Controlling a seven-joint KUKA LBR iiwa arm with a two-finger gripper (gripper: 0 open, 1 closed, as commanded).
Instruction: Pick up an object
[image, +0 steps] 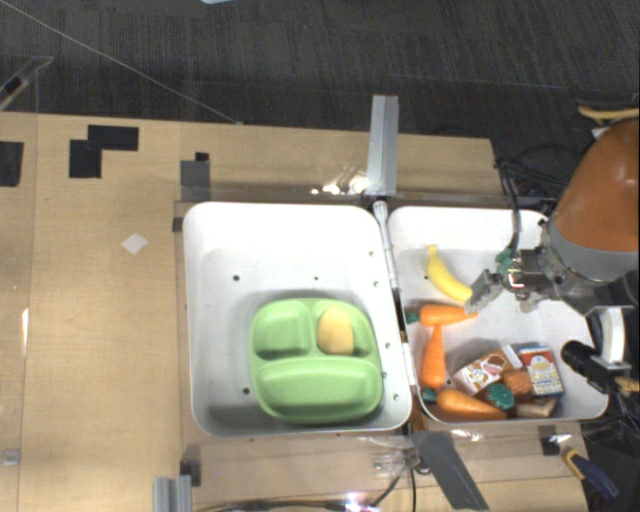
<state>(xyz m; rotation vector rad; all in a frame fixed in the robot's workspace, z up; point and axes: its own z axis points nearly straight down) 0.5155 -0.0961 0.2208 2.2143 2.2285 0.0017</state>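
Gripper (487, 290): right bin (470, 225), centre-right of frame; whether it is spread, cannot tell. Banana (446, 277): just left of it, long axis upper-left to lower-right. Carrot (446, 314): just below-left.

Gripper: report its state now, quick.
Gripper: low in the right bin beside the banana; open or shut cannot be told.

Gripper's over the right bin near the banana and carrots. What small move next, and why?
Probably ease the gripper a little left and down onto the banana. It hovers right next to the banana's lower end with nothing between its fingers, and the banana lies apart from the carrots and the boxes, so it looks like the cleanest grab in the right bin.
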